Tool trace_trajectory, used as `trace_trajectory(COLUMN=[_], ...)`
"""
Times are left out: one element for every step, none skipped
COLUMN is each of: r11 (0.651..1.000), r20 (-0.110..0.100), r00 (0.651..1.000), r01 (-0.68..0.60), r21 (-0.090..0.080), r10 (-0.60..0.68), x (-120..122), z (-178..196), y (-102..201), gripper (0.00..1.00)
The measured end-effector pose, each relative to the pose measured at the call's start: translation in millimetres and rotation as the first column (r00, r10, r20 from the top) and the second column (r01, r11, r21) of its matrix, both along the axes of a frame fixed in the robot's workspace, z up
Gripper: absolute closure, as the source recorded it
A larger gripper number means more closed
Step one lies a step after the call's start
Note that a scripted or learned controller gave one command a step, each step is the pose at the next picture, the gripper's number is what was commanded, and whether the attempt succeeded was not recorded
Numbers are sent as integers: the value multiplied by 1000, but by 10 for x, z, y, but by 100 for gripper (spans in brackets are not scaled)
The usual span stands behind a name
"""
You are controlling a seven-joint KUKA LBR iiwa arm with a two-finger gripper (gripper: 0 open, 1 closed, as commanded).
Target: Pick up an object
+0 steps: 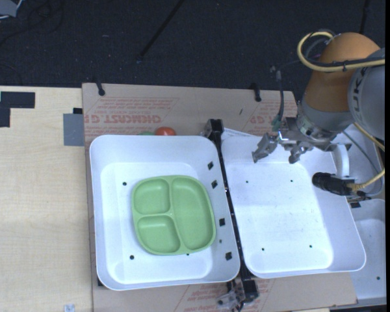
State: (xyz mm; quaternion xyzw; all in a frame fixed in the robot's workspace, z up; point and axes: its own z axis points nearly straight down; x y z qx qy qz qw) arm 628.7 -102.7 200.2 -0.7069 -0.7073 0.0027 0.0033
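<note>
Plate [173,214], green with three compartments, lies flat in the left bin [110,168] at lower centre. Pincer [279,149] hangs open, holding nothing, over the right bin's [292,239] upper edge.

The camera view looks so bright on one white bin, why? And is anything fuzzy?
In the camera view, the right bin glares almost pure white, washing out its floor; the left bin is dimmer, with soft shadow along its walls. The green plate looks fairly sharp. The gripper and the arm look slightly soft, and the top background is very dark.
</note>
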Motion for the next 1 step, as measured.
trace_trajectory(r11=[1000], r20=[2], r00=[1000], r01=[0], r21=[0], r10=[0], x=[25], z=[-441], y=[-12], gripper=[0])
